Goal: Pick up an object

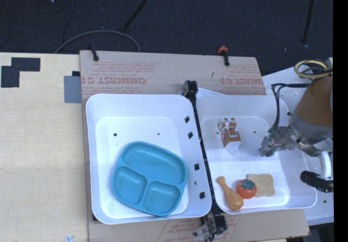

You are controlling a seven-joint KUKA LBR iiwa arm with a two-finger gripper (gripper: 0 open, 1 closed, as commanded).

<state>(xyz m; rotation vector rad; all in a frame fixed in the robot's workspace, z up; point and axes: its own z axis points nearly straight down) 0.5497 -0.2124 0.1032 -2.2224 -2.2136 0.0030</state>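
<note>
You see gripper (267, 147) low at right bin (255, 106) right edge; jaw state unclear; toy block (230, 130) mid-bin.

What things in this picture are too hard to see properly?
- Gripper, camera view: small and blurred, so open or shut cannot be told.
- Arm, camera view: cut off by the right edge.
- Small box-like toy in the right bin: too small to identify.
- Toast slice: its left end is hidden behind the tomato.
- Clamp at the bottom: cut off by the lower edge.
</note>
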